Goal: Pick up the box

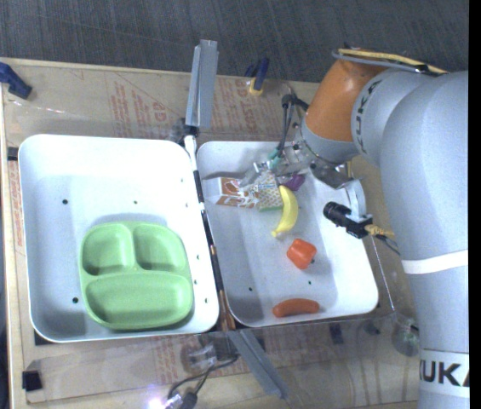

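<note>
Brown-and-white box point(238, 192) just left of the gripper point(276, 165), finger state impossible to tell.

green tray point(136, 277), banana point(287, 212), orange cup point(301, 253), sausage point(295, 308)

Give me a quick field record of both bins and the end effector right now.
left bin: holds a green divided tray
right bin: box, banana, orange cup, sausage
box: lying flat near the bin's far left corner
end effector: low over the far end of the right bin, by the box and banana
grasp: cannot tell
</note>
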`<state>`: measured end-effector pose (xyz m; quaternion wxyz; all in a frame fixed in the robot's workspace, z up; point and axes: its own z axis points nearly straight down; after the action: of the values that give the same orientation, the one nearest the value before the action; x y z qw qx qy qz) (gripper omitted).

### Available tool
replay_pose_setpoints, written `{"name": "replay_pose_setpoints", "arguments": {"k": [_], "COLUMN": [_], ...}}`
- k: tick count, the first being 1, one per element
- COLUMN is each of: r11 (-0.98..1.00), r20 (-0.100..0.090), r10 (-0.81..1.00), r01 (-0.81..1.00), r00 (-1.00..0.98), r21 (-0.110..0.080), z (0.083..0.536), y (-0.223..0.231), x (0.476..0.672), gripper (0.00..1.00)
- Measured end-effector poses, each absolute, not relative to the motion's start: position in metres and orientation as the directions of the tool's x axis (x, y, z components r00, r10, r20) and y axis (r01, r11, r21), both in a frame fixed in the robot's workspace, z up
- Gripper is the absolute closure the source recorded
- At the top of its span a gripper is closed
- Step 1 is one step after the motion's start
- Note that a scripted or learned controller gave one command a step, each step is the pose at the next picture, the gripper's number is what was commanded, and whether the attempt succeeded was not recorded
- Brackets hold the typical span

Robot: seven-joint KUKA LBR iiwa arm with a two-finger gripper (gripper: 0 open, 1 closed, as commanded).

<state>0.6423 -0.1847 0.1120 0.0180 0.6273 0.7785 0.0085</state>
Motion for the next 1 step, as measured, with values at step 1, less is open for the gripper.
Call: {"name": "replay_pose_setpoints", "arguments": {"k": [1], "r11": [0.261], "r20": [-0.021], "r10": [0.965], "r01": [0.965], "r00": [-0.261], "r21": [0.026], "z": [0.1112], "y": [-0.1795], "x": [0.6495], "gripper": [0.0]}}
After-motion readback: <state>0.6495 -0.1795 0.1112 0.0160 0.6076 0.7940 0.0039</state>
